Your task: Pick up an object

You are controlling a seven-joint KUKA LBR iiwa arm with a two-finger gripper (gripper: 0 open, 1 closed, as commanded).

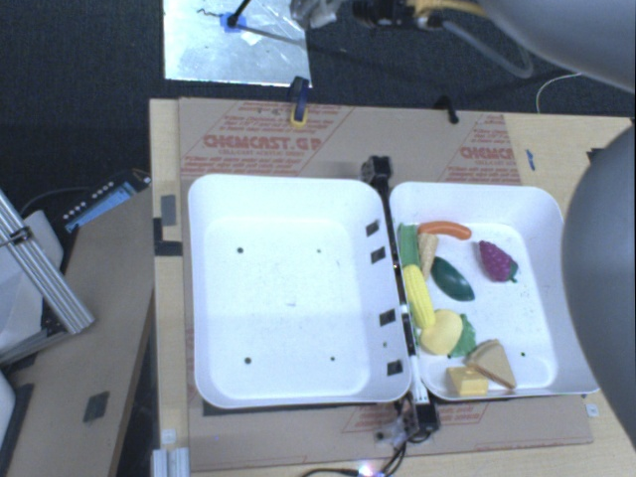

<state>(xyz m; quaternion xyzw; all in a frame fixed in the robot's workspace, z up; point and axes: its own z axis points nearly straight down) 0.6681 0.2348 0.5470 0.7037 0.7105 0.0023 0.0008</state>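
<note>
The right bin (pixel 542 207) holds several toy foods crowded along its left side. An orange sausage (pixel 444 231) lies at the back, with a purple grape bunch (pixel 497 260) to its right. A dark green vegetable (pixel 452 279) sits mid-bin beside a yellow corn cob (pixel 417 296). Toward the front are a yellow lemon (pixel 442 331), a tan bread wedge (pixel 492 363) and a yellow cheese block (pixel 466 383). My gripper (pixel 318 3) hangs at the top of the view, beyond the bench's far edge and well away from both bins.
The left bin (pixel 199 197) stands beside the right one, joined by a black divider (pixel 383 227). A yellow and blue clamp (pixel 298 102) sits on the cardboard behind the bins. A grey arm link (pixel 601 306) overhangs the right bin's edge.
</note>
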